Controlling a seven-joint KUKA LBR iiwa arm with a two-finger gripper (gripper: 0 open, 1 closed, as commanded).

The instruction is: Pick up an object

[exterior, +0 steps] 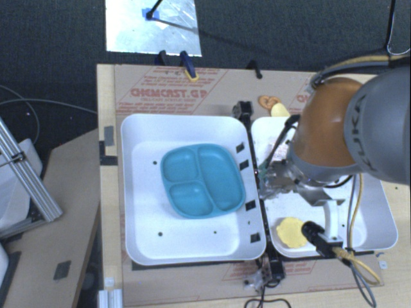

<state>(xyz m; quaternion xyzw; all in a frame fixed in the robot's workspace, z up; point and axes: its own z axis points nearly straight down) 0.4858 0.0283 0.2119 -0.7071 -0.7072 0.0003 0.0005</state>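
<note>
Frankly, my worry is the dividing wall. The gripper (pixel 275 177) sits low over the right bin (pixel 385 230), close against the wall it shares with the left bin (pixel 135 191), and the bulk of the arm (pixel 334 127) hides most of it from me. Whether it is open or closed I cannot tell, and I see nothing held in it. A descent from here could land on the rim or the black clips along that wall instead of on anything pickable, and I would hardly see the miss.

The likeliest target, to my eye, is the yellow piece (pixel 289 231) at the front of the right bin, near the gripper but apart from it. It looks flat, rounded and pale yellow, lying low on the white floor. Something that flat could slip out of a pinch or get shoved against the front wall. The blue divided plate (pixel 202 179) lies mid-floor in the left bin, beyond the wall.
</note>
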